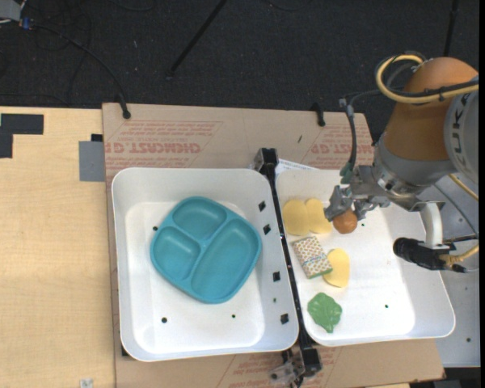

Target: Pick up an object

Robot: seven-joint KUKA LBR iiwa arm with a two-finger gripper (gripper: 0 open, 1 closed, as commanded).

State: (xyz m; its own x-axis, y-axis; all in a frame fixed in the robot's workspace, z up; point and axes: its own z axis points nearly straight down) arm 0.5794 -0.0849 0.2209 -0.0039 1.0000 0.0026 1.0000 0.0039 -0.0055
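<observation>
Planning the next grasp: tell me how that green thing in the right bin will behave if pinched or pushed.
The green object looks lumpy and leaf-shaped, probably soft or hollow toy food, so likely light. Its uneven outline suggests it would slide rather than roll when pushed. It lies apart from the yellow pieces, near the bin's front wall, so a pinch may be cramped.

The bins (137, 217) look like smooth white plastic, faintly glossy; the teal plate (205, 248) at 9 o'clock is smooth matt plastic; the bench (40, 249) looks like pale wood laminate; printed brown cardboard (226, 140) lies under the bins; the arm's orange band (424, 111) is glossy.
</observation>
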